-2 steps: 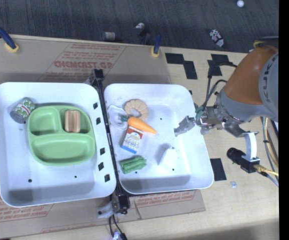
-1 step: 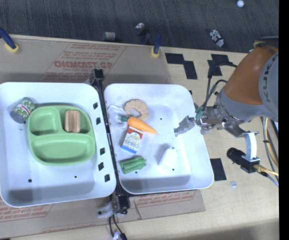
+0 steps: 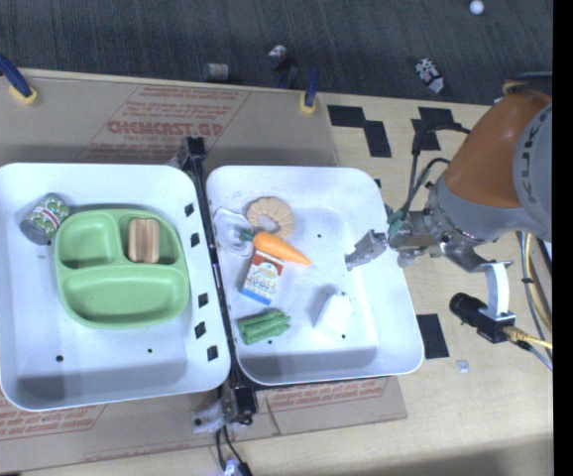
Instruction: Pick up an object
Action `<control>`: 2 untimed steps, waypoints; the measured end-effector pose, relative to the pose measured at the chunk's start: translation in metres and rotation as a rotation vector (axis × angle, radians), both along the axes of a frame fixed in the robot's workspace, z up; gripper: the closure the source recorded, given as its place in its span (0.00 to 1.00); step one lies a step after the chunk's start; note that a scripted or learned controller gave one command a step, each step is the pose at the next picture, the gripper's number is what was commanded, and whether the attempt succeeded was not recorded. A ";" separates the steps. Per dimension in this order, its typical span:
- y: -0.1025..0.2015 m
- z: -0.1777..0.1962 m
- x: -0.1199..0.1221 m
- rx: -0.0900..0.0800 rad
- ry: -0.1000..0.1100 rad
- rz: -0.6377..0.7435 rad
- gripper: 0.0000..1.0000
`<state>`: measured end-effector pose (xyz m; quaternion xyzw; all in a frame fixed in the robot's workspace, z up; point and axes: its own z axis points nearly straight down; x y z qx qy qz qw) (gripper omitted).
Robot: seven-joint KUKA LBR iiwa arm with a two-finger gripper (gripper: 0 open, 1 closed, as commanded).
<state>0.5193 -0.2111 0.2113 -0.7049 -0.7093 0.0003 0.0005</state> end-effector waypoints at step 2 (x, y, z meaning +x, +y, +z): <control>0.000 0.000 0.000 0.000 0.000 0.000 0.00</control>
